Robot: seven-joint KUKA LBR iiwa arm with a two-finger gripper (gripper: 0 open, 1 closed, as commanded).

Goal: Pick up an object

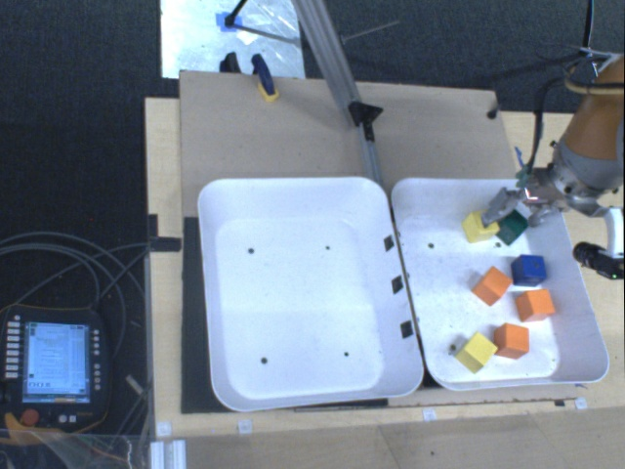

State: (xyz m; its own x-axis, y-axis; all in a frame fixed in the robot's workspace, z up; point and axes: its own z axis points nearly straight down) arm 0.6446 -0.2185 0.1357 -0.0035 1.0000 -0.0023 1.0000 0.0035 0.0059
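Arm (594, 140) at right edge of frame: orange band, grey wrist housing below it. Black cables loop above it, upper right. Gripper (510, 209) is grey metal, small red light on it.

A pale wooden bench (322, 130) is seen, laid with a brown board and surrounded by dark carpet (78, 86). Well left of the jaws and lower, a teach pendant (54, 364) with a lit screen is set among black cables (88, 262). A shiny foil-like sheet (210, 18) is laid beyond the bench, far up-left of the jaws.
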